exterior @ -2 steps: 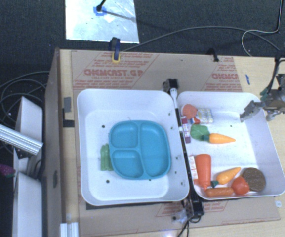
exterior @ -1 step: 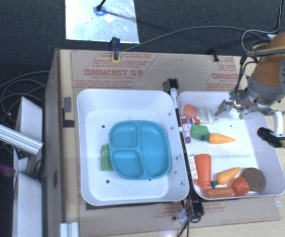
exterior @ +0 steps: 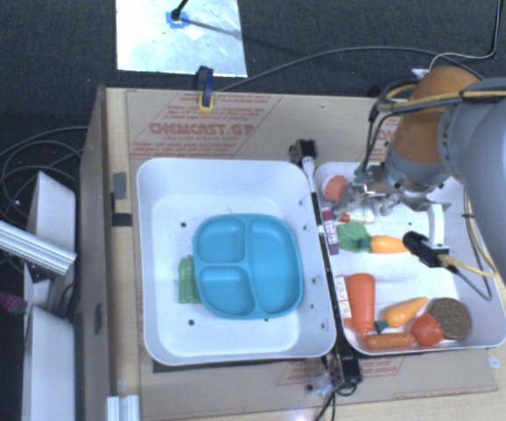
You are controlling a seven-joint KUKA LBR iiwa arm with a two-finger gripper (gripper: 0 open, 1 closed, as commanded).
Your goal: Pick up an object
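Blue divided plate [exterior: 247, 265] fills the left bin [exterior: 160, 191], a green piece [exterior: 186, 280] touching its left edge. In the right bin [exterior: 489, 318] lie a carrot [exterior: 377, 244], an orange block [exterior: 361, 300], a tomato [exterior: 427, 329] and a brown patty [exterior: 450, 317], all unlifted. Above them hangs the pincer [exterior: 371, 198]; whether it is clenched or released, I cannot tell. Picking seems not yet done.

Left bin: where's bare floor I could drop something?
The left white bin has bare floor along its far edge and left side, bordering the blue divided plastic plate. The right white bin is crowded: carrot-like orange toy, red cylinder, brown disc.
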